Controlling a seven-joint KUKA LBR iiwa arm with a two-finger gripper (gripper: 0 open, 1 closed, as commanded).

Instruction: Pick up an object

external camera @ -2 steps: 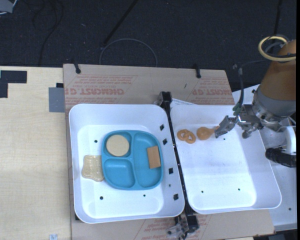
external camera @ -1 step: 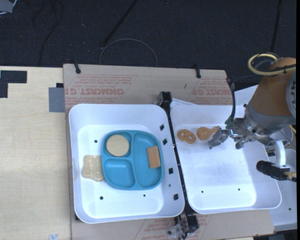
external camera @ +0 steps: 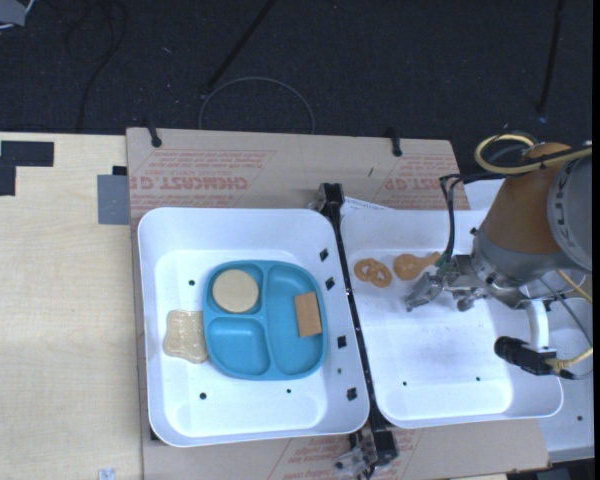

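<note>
pretzels (external camera: 373,272) lay in the right bin (external camera: 450,388) just beyond the gripper (external camera: 422,295), whose jaws stood apart and empty, angled low toward them, seemingly lining up a grasp.

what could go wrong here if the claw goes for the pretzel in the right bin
1. The pretzel lies flat on the right bin floor, so the claw may slide over it or nudge it away.
2. A second tan snack lies close beside it; the claw could catch that one instead, or knock both.
3. The pretzel is near the divider between the bins, so a push could wedge it there.
</note>
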